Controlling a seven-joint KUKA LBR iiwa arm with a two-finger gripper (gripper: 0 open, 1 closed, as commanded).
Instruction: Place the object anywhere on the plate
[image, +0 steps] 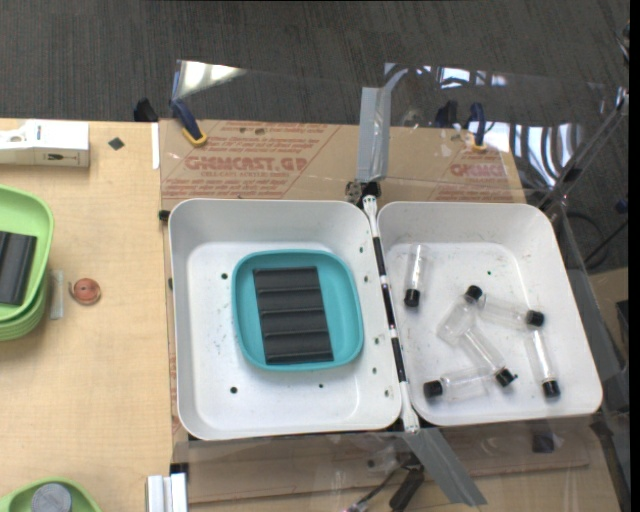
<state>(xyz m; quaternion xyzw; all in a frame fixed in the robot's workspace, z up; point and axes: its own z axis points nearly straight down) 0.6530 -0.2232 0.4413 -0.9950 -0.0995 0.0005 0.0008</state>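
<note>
Tubes (487, 352) of clear plastic with black caps, six by my count, lie scattered in the right bin (560, 250). One lies along that bin's left wall with its cap toward the camera. Three cross or touch one another near the middle. One lies near the front wall, and one lies by the right wall with its cap toward the front. All of them are on the bin floor, and the wall between the two bins separates them from the plate (345, 300). That teal plate, a rounded square, sits in the middle of the left bin (200, 400) and carries a dark ribbed block (292, 315) that covers most of its centre. Behind both bins lies a printed cardboard sheet (260, 160). To the left, on the wooden bench (110, 400), are a green tray (30, 225) at the edge of the view, a small brown disc (86, 290) beside it, and a white box (45, 145) farther back.
</note>
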